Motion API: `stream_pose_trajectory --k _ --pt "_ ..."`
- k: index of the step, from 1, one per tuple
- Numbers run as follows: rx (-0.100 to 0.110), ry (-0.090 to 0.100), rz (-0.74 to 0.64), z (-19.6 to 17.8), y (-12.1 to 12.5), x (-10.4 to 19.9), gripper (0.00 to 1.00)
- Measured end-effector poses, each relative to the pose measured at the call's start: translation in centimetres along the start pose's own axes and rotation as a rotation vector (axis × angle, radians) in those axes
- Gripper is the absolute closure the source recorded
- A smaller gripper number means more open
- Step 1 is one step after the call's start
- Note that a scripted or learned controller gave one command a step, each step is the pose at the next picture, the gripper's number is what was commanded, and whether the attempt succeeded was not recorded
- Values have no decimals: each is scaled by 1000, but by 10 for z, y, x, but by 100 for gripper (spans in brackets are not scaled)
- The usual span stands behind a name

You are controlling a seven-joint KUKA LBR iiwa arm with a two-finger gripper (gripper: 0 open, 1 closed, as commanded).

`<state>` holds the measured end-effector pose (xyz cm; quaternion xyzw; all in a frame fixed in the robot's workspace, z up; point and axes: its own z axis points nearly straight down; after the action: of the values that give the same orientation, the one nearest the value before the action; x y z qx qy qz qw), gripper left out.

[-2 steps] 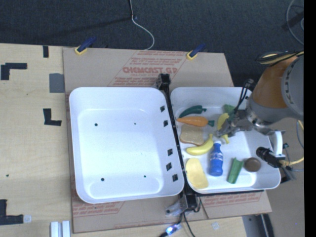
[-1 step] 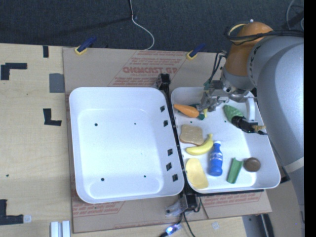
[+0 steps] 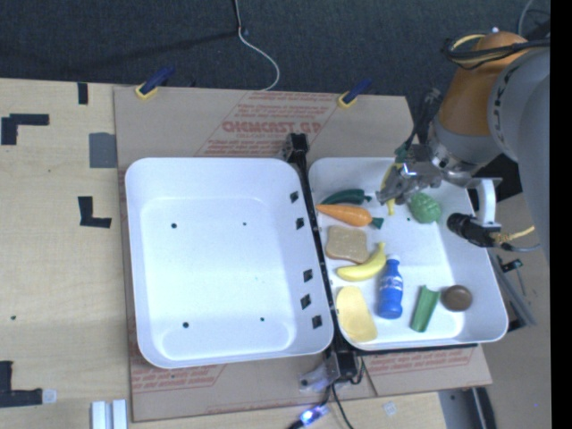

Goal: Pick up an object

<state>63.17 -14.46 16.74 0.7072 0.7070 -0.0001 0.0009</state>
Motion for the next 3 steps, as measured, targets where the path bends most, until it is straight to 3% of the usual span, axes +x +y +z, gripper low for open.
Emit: stream_pose_trajectory --k 1,2,3 --pt "8 3 0 -4 -75 29 100" --pt "-1 2 -7 -17 -27 65 100" --pt "6 2 -1 -17 -66 77 100"
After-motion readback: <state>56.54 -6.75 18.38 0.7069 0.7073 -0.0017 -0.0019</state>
